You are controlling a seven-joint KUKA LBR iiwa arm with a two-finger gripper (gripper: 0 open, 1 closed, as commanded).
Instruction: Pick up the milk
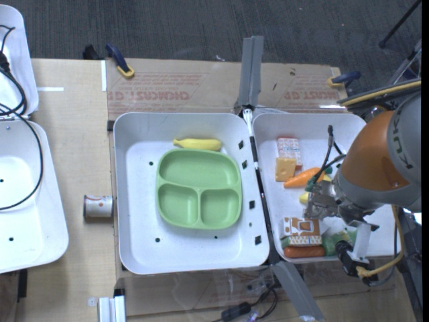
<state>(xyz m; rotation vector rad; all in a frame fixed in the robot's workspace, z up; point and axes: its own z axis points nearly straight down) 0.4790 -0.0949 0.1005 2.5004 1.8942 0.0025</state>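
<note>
- Camera view: the gripper hangs low in the right bin, just above the milk carton.
- I cannot tell how it is set; the wrist hides it.
- Milk lies near the bin's front edge, touching a sausage.
- Carrot just behind the gripper.
- Left bin holds a green plate and a banana.

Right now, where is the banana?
The banana lies in the left bin, by its far wall, touching the far edge of the green plate.
</note>
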